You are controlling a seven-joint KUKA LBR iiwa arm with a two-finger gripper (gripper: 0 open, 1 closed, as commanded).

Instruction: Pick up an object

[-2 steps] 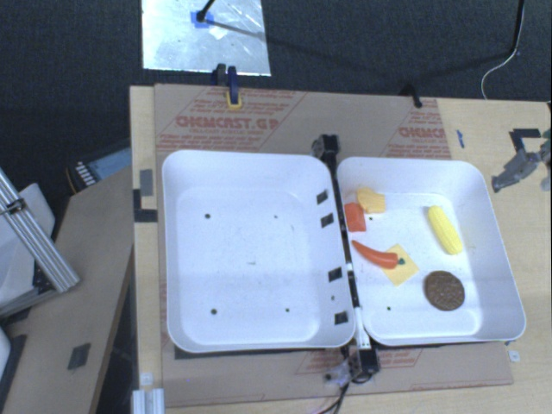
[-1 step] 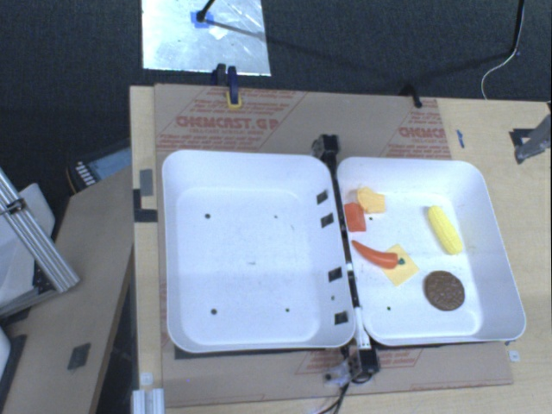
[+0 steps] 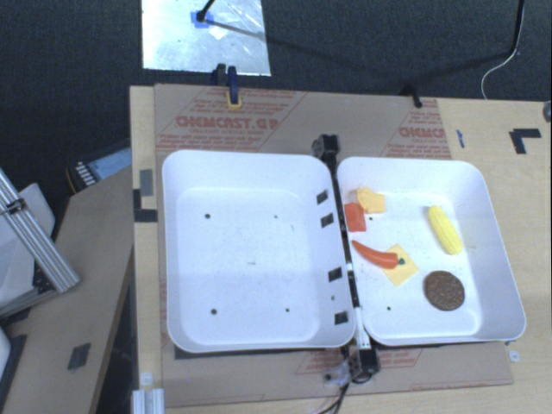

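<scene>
Corn (image 3: 444, 228), patty (image 3: 444, 290), chili (image 3: 374, 253) and cheese (image 3: 371, 200) fill right bin (image 3: 500, 231).

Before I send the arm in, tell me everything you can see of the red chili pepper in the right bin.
The chili pepper is a slim, curved, red-orange toy, smooth like plastic, with a small dark green stem at its right end. It lies flat on the floor of the right bin, near the left wall, its pointed tip aimed left. Its stem end rests on the yellow cheese slice. An orange-red block sits just above it; they look apart. The brown round patty lies lower right, clear of it.
</scene>
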